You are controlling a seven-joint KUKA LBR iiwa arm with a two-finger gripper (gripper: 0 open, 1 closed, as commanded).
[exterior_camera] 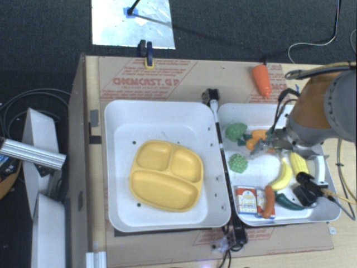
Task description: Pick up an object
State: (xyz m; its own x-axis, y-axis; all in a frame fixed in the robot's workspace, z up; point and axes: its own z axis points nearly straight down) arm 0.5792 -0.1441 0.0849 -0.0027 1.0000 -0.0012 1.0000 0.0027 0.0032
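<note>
Seen from above, at right of frame: gripper (266,144) low in the right bin (245,111), finger state impossible to tell, tip beside an orange toy piece (255,140) and green broccoli (236,131); yellow tray (166,175) in left bin (120,149).

Both white bins (111,166): smooth plastic, slight sheen. Yellow divided tray (166,175): matt plastic, soft highlights. Surface (167,77): brown cardboard, matt, red print. Floor (44,27): dark carpet, rough weave. Sheet on floor (133,15): shiny, reflective, foil or metal look. Bar at left (32,153): brushed metal. Banana (283,176), corn (298,162), carrot (261,80): glossy toy plastic. Broccoli pieces (236,131): bumpy, matt. Arm (329,108): smooth grey casing, orange band satin.
</note>
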